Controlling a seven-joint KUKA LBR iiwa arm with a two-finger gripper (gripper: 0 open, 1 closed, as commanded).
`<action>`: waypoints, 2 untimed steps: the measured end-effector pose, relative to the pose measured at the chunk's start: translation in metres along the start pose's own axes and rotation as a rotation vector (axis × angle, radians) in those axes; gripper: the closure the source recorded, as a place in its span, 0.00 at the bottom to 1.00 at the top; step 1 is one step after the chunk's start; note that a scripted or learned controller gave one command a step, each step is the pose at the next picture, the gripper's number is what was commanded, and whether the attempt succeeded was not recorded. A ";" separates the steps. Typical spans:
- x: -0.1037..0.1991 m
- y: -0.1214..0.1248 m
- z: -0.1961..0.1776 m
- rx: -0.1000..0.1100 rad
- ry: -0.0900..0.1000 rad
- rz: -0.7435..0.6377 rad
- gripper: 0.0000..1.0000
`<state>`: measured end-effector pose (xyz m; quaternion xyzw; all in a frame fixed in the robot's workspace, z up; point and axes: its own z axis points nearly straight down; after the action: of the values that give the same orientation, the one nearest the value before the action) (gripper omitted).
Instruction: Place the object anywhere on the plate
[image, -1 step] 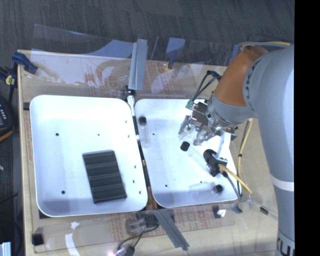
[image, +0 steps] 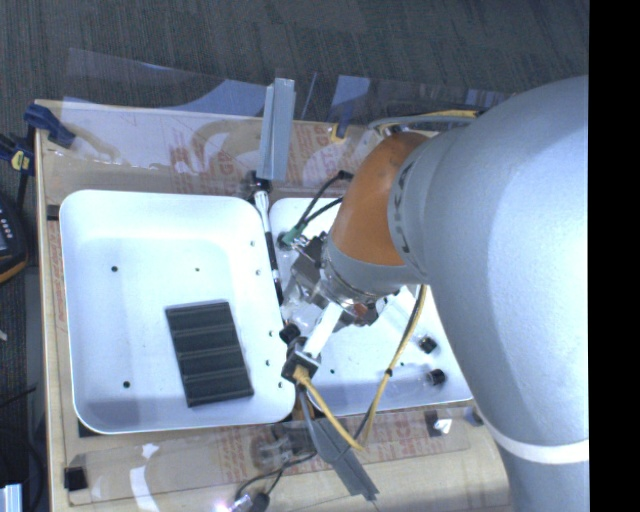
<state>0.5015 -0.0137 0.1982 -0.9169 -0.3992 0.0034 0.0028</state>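
A dark grey ribbed rectangular plate (image: 208, 352) lies flat in the left white bin (image: 100, 230), toward its front and right of centre. The arm reaches in from the right and covers most of the right bin (image: 400, 390). Its wrist, with the orange band (image: 368, 215), hangs over that bin's left part. The gripper (image: 300, 295) sits below the wrist, close to the wall between the two bins. It is right of the plate and apart from it. I see no loose object in the gripper or on the plate.
Two small dark knobs (image: 430, 360) show on the right bin's floor near the arm. A grey upright post (image: 277, 130) stands behind the gap between the bins. The wooden bench edge (image: 200, 465) runs along the front with clips and cables.
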 end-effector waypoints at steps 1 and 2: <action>0.071 -0.033 -0.084 -0.004 0.005 0.396 1.00; 0.152 -0.010 -0.028 -0.007 0.000 0.460 1.00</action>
<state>0.5980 0.1039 0.2256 -0.9837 -0.1795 0.0025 -0.0012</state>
